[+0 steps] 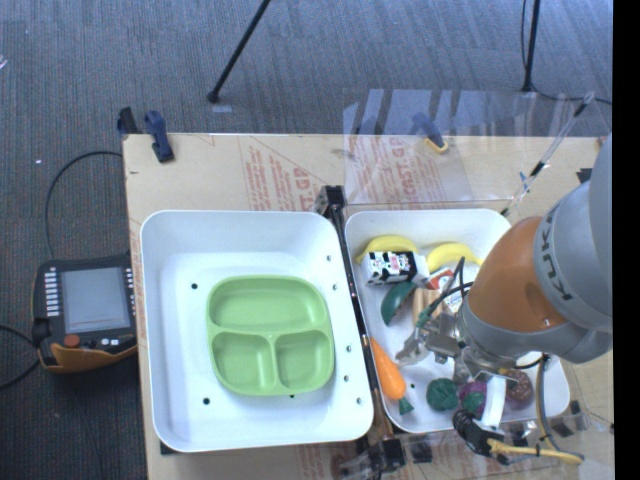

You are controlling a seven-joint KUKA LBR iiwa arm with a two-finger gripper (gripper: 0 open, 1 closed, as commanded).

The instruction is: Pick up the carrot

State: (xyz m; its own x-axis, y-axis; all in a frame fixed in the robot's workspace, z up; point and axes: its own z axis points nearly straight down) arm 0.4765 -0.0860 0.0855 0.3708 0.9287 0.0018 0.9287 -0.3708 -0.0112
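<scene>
Orange carrot [388,372] lies against the right bin's [497,220] left wall; claw [425,344] state unclear.

Carrot [388,372] at right bin's [492,219] left edge; gripper [428,344] just right; green tray [270,334] in left bin [165,268].

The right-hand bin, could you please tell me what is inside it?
The right-hand bin holds the carrot by its left wall, two bananas, a black-and-white carton and green pieces. The arm covers its right part.
</scene>
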